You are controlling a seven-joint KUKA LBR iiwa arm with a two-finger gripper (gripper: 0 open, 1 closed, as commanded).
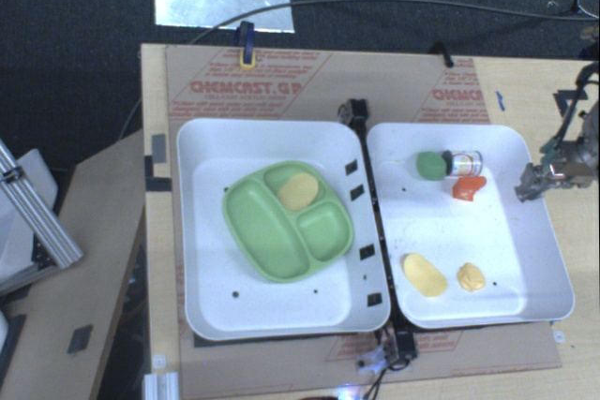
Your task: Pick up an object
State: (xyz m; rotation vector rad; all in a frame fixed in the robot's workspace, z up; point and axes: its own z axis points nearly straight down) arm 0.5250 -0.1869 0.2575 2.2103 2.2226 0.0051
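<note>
Dark carpet around a pale bench (pixel 112 201), brown board on top, two white bins side by side. Left bin (pixel 202 295): green divided plate (pixel 272 234) with a yellow piece (pixel 299 191) in one compartment. Right bin (pixel 539 290): green ball (pixel 430 165) touching a small can (pixel 464 164), red-orange piece (pixel 469 189) just below, two yellow pieces (pixel 424 275) (pixel 472 276) nearer the front. Hand (pixel 536 185) at the right bin's outer rim, carrying nothing visible; opening too blurred to tell. Probably the approach step. Next: travel inward over one piece, likely the red-orange one nearest, then descend squarely
</note>
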